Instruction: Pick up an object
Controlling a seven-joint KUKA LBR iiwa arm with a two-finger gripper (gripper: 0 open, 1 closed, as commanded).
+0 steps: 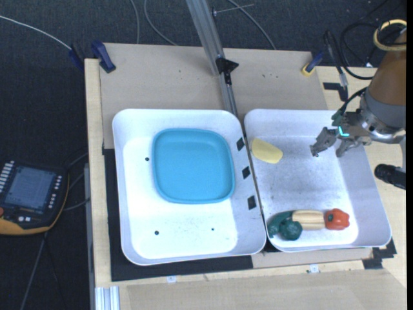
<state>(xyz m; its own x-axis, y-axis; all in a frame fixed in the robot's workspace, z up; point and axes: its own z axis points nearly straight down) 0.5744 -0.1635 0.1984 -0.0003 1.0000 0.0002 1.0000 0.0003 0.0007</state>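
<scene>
A wooden bench [161,63] stands on dark carpet [39,95] with thin cables [129,5] looping across it at the far side. Blue clamps [102,55] grip the bench's far corners. A metal pole [203,21] slants in from the far edge. On the floor at left lies a handheld control pendant [29,196] with a screen.

cam: overhead, fixed; slanted down; both bins [129,173] framed; mid-range
</scene>
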